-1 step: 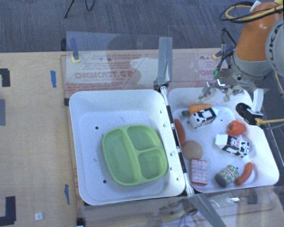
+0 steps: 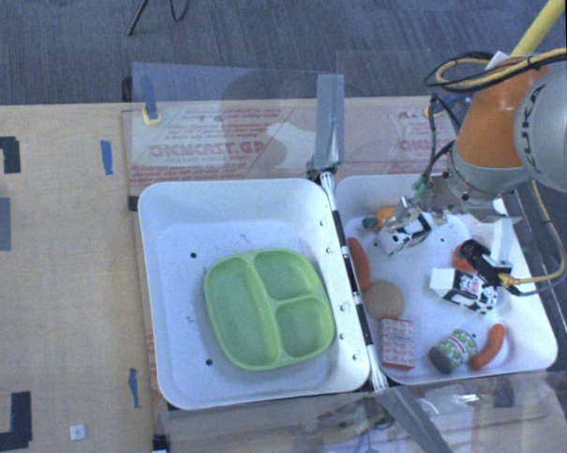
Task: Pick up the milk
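I am partway into the pick, by my judgement: my gripper [image 2: 416, 217] sits low in the upper part of the right bin [image 2: 542, 350], right at a small black-and-white cow-patterned carton that I take to be the milk [image 2: 403, 234]. The carton lies tilted just below my fingertips, close to or touching them, but I cannot tell whether it is actually between them, nor how far apart my fingers stand, since my wrist hides them from above. So the approach looks done; a confirmed grasp and the lift are left. A second cow-patterned carton [image 2: 474, 289] lies near the bin's right side, well apart from my gripper, and it could equally be the milk. My arm [image 2: 504, 127] reaches in from the right, its orange band above the bin's far corner, wrist angled down and leftward. Around the target lie a sausage [image 2: 360, 263], a round brown patty [image 2: 384, 299] and a small red packet [image 2: 397, 343]. The left bin [image 2: 170, 216] holds a green divided plate [image 2: 268, 308].
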Robot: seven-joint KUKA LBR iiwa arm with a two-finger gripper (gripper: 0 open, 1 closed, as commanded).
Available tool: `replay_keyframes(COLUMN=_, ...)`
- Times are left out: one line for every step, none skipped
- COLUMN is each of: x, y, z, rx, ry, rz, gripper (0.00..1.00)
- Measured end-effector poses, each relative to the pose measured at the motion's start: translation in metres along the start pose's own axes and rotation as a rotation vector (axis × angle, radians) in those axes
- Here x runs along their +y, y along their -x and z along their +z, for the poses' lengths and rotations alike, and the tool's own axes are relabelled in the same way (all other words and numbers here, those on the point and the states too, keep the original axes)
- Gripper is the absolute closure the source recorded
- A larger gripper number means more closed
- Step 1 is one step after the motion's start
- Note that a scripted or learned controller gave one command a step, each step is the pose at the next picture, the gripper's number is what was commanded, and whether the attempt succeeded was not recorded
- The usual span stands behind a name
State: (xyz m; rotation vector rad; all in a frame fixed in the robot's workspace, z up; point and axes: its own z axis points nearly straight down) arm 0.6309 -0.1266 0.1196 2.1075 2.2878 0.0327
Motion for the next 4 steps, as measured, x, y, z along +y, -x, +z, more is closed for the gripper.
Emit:
replay_keyframes(x=-0.011, y=-0.009, z=0.01, rx=-0.003, ry=0.016, rz=0.024, gripper=0.0)
replay_keyframes(x=-0.028, y=-0.067, z=-0.067, rx=0.008, ry=-0.034, rz=-0.013, gripper=0.0)
replay_keyframes(x=-0.034, y=-0.03, z=0.001, rx=0.005, ry=-0.02, rz=0.264, gripper=0.0)
replay_keyframes(x=-0.032, y=-0.03, z=-0.009, rx=0.006, ry=-0.017, rz=0.263, gripper=1.0)
